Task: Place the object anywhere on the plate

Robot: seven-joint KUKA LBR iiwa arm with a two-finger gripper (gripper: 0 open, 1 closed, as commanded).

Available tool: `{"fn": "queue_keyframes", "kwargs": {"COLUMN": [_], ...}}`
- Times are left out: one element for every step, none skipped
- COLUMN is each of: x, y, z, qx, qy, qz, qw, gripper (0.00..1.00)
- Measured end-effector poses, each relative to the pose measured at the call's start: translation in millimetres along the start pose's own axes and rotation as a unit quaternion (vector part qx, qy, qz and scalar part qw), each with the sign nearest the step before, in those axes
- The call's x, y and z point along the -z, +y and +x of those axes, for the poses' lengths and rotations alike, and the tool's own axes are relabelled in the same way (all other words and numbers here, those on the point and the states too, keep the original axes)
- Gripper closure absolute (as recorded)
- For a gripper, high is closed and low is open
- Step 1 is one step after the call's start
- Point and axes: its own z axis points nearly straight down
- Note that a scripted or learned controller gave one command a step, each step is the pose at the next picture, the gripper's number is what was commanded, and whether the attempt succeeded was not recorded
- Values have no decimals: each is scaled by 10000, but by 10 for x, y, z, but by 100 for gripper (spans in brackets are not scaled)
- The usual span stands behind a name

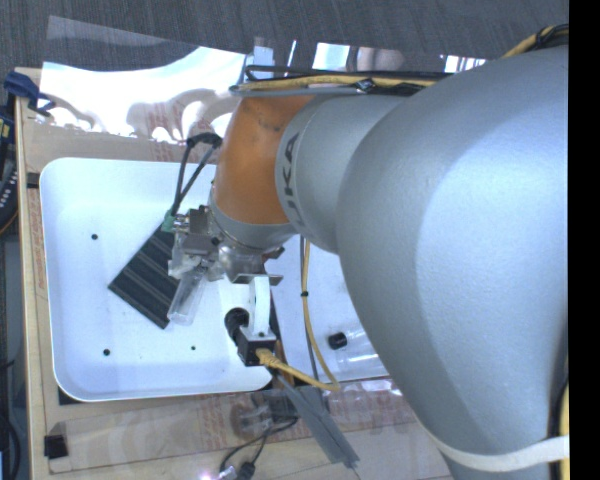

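Gripper (185,293) hung over dark ribbed plate (145,278) in left bin (70,268); grip state unclear, cannot tell; object unidentified, handling not judgeable

Just left of the translucent grey pincer (183,293) lies a black ribbed plate (145,276) in a white bin (80,198). Above the pincer, the grey arm (430,218) wears an orange band (255,168).

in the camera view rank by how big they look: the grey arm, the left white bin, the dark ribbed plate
1. grey arm, though nearness to the camera inflates it
2. left white bin
3. dark ribbed plate
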Motion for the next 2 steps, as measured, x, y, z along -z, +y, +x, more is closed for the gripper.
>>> {"fn": "queue_keyframes", "kwargs": {"x": [910,17], "y": [562,42], "z": [-190,-857], "qx": [888,413], "qy": [7,-1], "qz": [-15,10], "qw": [9961,9991], "gripper": [100,100]}}
